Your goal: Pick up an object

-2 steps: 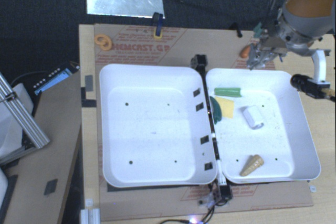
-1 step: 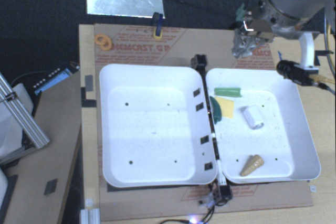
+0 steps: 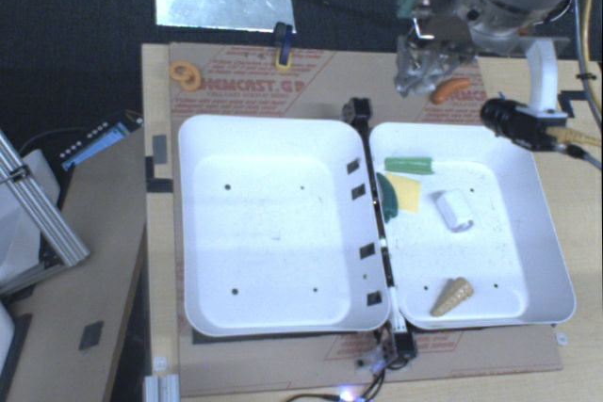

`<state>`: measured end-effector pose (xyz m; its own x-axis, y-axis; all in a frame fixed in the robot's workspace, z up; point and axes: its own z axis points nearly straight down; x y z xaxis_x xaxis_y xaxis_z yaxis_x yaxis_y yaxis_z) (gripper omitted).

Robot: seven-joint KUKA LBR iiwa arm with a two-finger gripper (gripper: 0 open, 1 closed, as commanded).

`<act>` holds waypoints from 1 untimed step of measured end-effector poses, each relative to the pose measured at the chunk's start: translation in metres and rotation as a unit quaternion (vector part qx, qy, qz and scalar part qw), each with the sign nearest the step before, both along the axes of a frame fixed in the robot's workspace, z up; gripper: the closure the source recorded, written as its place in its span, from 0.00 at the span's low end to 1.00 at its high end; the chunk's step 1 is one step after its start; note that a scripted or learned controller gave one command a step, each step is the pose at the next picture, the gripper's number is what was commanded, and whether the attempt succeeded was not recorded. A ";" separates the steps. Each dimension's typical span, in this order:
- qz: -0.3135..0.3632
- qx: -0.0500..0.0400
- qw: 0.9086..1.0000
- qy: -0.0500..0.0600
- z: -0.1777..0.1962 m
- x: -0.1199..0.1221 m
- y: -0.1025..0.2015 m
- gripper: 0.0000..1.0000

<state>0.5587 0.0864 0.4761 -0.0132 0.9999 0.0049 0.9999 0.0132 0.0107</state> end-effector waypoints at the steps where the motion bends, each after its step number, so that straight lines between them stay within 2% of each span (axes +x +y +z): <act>1: 0.000 0.000 1.000 0.001 0.063 -0.029 0.080 1.00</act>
<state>0.5295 0.1665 0.5390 -0.0133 0.9999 0.0056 0.9999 0.0132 0.0080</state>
